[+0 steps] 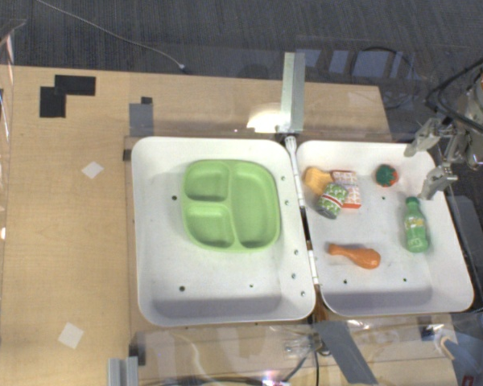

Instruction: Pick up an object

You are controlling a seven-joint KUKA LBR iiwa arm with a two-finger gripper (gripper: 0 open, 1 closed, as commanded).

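The right bin (435, 296) holds several small items. A green bottle (415, 226) lies near its right wall. A small green and red round toy (386, 175) sits at the back. An orange drumstick-shaped toy (356, 255) lies in the middle front. A cluster sits at the back left: an orange piece (315, 178), a red and white packet (346, 188) and a green speckled item (331, 200). My gripper (431, 166) hangs open over the bin's back right corner, above and to the right of the bottle, with nothing between its fingers.
The left bin (157, 296) holds a light green divided plate (229, 205). A metal post (292, 95) stands behind the seam between the bins. The wooden bench (56, 240) stretches to the left. Cables trail by the arm at the right.
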